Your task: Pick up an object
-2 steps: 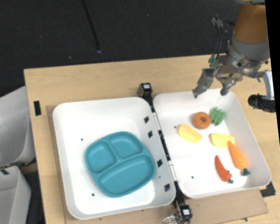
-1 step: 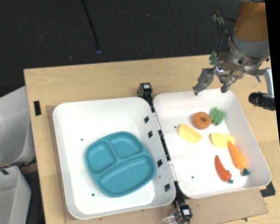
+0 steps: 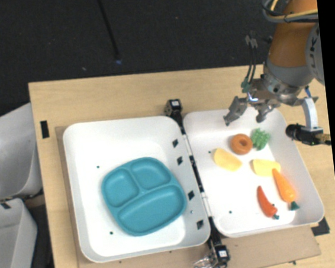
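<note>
While the gripper hangs over the back rim of the right bin, its fingers are spread apart with nothing between them.
Nearest pick options: orange round piece and green piece touching each other, just in front of the gripper. Yellow piece beside them, second yellow piece, carrot, red pepper further forward. Left bin holds a teal divided plate.

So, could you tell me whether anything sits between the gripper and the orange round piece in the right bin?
Nothing visible does. The gripper, fingers spread, hangs over the bin's far edge, and bare white floor separates it from the orange round piece. The green piece lies beside it.
</note>
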`<action>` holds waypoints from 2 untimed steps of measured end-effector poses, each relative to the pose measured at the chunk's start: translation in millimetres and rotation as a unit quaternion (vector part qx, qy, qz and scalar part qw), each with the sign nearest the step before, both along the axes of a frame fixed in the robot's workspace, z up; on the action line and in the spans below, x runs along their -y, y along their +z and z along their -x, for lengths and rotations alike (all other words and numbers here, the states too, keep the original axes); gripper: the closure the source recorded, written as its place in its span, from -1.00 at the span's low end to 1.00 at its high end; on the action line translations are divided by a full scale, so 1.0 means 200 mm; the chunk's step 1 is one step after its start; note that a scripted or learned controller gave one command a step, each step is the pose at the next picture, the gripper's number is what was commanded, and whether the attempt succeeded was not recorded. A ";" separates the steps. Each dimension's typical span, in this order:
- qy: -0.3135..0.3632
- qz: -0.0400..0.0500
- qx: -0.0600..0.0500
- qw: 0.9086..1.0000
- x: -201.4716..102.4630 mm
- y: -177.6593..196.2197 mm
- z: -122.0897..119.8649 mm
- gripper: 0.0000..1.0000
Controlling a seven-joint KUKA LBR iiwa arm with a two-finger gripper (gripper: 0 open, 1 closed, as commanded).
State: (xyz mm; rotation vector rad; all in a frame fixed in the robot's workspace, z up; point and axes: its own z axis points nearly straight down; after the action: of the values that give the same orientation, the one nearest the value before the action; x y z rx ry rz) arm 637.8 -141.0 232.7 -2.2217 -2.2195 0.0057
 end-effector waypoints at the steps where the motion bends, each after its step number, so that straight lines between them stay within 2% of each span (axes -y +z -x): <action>1: -0.001 0.000 0.000 1.000 -0.01 -0.31 0.01 -1.00; 2: 0.002 0.000 0.002 1.000 -0.05 -0.56 -0.01 -1.00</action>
State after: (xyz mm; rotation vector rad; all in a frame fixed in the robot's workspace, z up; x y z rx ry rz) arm 639.1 -130.7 121.0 -2.2202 -2.2258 0.0023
